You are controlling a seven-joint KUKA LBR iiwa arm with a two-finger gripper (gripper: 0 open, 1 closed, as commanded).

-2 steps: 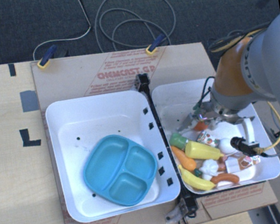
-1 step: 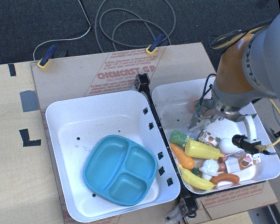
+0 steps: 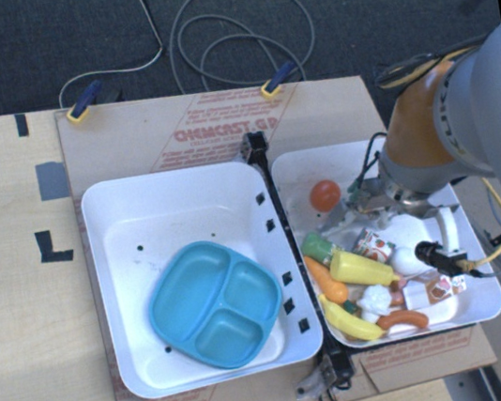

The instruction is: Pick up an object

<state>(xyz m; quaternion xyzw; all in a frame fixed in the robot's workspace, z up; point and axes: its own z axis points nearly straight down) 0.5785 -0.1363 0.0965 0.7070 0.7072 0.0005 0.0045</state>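
The right bin [image 3: 477,304] holds a heap of toy food. An orange ball [image 3: 325,195] lies near its back left, apart from the rest. Below it are a green piece [image 3: 316,247], a yellow piece [image 3: 362,267], a carrot [image 3: 325,279], a banana [image 3: 346,320], a red sausage [image 3: 405,319] and small white pieces [image 3: 376,299]. My gripper [image 3: 363,209] is low inside this bin, just right of the orange ball and above the yellow piece. The arm's orange band [image 3: 418,130] and grey wrist hide what lies under it.
The left bin [image 3: 111,218] holds a blue divided plate [image 3: 215,302]. A black clip strip [image 3: 277,228] runs between the bins. Cables [image 3: 242,34] loop on the dark floor behind the bench. A black cable plug [image 3: 431,255] hangs over the right bin.
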